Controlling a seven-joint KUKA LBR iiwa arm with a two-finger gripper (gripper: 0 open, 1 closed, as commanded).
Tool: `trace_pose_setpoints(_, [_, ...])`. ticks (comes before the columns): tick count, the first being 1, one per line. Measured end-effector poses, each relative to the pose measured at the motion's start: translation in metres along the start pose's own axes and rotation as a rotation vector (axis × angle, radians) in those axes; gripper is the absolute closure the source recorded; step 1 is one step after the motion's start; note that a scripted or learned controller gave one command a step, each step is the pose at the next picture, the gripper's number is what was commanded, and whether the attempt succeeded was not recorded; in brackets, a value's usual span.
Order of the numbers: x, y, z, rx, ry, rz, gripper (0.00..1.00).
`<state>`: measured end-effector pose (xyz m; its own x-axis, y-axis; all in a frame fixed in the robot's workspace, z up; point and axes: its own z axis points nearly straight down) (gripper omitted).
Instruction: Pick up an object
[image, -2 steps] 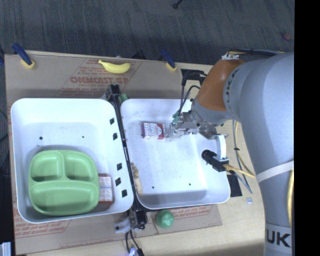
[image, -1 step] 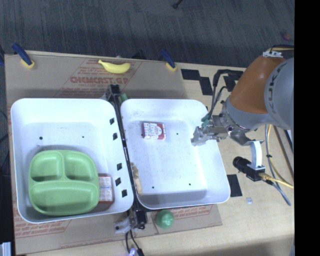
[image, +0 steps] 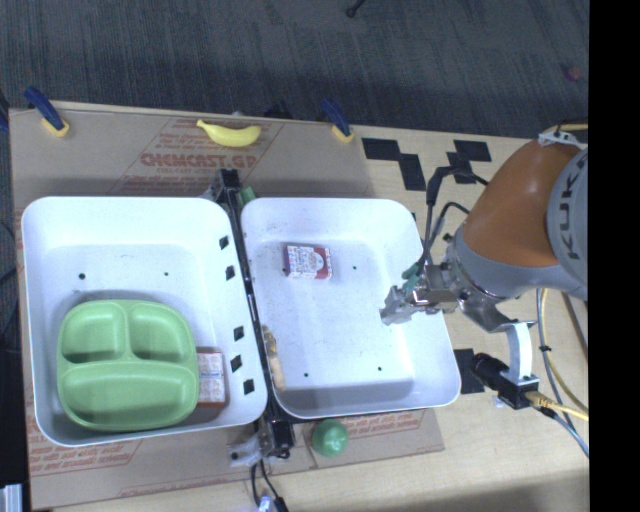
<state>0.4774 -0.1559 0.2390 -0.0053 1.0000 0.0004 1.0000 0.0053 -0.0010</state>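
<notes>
Orange-banded arm, end effector over right bin, opening unclear; red packet well apart

A small red and white packet lies flat near the back of the right bin, well apart from the walls.
</notes>
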Motion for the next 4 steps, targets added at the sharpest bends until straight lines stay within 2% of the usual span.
trace_pose_setpoints(1, [0.000, 0.000, 0.000, 0.000, 0.000, 0.000, 0.00])
trace_pose_setpoints(2, [0.051, -0.001, 0.146, 0.003, 0.002, -0.002, 0.00])
trace_pose_setpoints(3, [0.063, 0.056, 0.147, 0.002, 0.000, -0.002, 0.00])
trace_pose_setpoints(4, [0.063, 0.055, 0.138, 0.004, 0.000, -0.005, 1.00])
